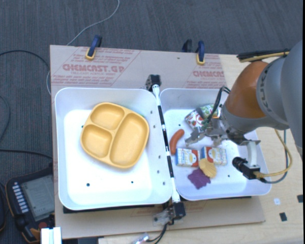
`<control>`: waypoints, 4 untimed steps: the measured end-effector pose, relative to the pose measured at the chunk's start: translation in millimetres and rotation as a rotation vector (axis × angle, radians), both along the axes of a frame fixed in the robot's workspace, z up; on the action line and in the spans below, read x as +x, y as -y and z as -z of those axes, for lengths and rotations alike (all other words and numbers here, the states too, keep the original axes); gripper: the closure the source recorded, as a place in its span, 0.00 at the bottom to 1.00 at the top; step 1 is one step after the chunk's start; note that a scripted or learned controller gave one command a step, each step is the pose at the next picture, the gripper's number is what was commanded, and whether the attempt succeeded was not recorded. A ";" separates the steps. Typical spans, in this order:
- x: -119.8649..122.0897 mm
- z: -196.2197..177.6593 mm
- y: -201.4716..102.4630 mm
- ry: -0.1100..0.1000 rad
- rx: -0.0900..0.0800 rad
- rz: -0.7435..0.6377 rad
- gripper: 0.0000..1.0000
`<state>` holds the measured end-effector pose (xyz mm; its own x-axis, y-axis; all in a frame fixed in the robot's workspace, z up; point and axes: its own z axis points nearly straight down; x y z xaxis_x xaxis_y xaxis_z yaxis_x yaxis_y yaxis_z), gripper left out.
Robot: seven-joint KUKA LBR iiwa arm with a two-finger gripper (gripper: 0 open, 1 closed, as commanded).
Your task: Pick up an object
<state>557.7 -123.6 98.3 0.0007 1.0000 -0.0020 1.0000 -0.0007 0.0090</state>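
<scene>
Carton [217, 156] lies just below the fingers [209, 136], whose spread I cannot tell.

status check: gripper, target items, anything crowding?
Gripper low in right bin, nothing visibly held. Hot dog, cartons, purple piece clustered beneath. Yellow tray in left bin.

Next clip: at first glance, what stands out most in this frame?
The yellow divided plate dominates the left bin, lying alone there. In the right bin, small items cluster: an orange sausage, two small cartons, a purple piece. The grey arm's orange band hangs over them, the end effector low above the cartons.
</scene>
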 end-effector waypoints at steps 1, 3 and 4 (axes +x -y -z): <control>0.2 -9.7 0.0 0.000 -0.001 0.000 1.00; -18.8 10.1 -17.5 0.001 -0.004 0.002 0.00; -17.6 -0.5 -18.7 0.002 -0.001 0.001 1.00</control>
<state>540.1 -104.9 98.8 0.0018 1.0000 -0.0029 0.9999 -0.0018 0.0110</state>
